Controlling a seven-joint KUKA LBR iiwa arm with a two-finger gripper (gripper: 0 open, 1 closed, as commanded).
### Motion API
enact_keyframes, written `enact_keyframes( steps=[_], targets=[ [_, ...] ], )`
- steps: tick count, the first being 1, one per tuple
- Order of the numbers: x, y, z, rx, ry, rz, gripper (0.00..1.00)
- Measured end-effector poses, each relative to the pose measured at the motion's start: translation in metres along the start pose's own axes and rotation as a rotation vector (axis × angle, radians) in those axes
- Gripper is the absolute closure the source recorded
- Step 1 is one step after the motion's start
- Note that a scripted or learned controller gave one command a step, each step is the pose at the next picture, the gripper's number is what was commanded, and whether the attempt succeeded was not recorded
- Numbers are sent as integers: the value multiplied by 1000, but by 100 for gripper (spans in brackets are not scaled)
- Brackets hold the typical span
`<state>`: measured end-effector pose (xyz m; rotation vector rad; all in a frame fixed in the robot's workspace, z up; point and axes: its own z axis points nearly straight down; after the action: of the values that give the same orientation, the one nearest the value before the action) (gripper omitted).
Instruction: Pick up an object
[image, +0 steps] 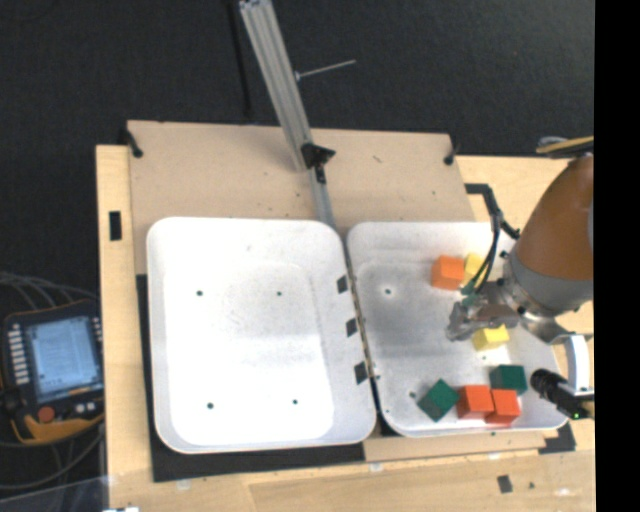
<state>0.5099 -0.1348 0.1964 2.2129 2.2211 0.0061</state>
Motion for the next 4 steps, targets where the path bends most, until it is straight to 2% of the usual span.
enact_keyframes(
  steps=[1, 2, 3, 4],
  targets=[
    [7, 0, -60, -2, 0, -1, 100],
    [57, 12, -68, 5, 3, -5, 100],
    [107, 12, -66, 6, 2, -3, 100],
    [160, 20, -51, 11, 2, -3, 100]
  ],
)
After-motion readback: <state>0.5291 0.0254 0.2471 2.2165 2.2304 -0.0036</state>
